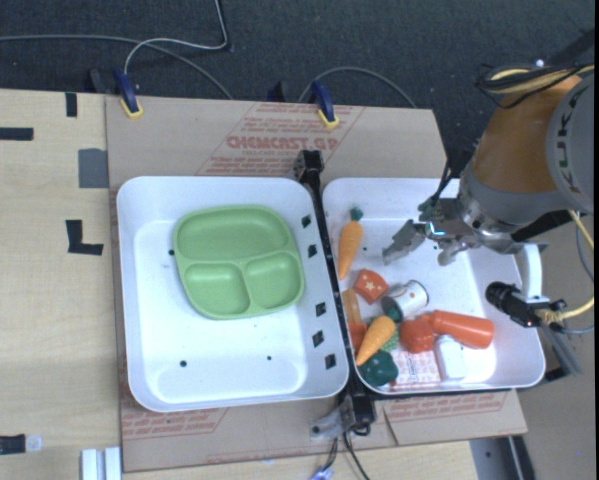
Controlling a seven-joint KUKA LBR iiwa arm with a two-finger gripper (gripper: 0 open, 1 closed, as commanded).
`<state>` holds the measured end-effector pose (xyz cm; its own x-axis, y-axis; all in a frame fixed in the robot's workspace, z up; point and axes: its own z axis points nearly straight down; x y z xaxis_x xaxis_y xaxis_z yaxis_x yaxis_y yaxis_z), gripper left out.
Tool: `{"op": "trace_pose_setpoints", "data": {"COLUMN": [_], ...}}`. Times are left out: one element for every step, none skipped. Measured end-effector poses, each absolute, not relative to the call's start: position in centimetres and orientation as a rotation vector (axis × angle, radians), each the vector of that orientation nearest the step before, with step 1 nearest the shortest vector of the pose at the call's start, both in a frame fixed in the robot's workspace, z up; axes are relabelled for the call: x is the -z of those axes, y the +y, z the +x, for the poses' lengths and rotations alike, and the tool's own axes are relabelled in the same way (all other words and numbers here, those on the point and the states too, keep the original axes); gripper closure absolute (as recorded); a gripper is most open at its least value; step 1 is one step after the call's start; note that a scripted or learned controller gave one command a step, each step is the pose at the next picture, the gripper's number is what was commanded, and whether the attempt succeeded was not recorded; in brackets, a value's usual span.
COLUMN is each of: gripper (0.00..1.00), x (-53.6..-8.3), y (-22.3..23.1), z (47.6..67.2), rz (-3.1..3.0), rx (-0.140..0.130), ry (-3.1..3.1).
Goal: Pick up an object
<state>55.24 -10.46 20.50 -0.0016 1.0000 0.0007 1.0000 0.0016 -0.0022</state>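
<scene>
This looks like a robot lab, not a home. The table [39, 298] has a sheet of cardboard [279, 138] held down by blue and yellow clamps [129, 96] at the top. Black tape marks [79, 236] sit on the wood at the left. Loose cables [179, 43] run over the dark carpet [379, 28] along the top. Two white bins [144, 368] hold toy food [349, 240] for testing.
</scene>
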Motion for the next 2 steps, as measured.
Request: {"op": "trace_pose_setpoints", "data": {"gripper": [0.0, 0.0], "x": [-10.2, -8.7], "y": [-9.5, -9.6], "z": [57.9, 52.3], "rz": [-2.217, -2.225], "rx": [-0.005, 0.004], "ry": [-2.22, -2.226]}}
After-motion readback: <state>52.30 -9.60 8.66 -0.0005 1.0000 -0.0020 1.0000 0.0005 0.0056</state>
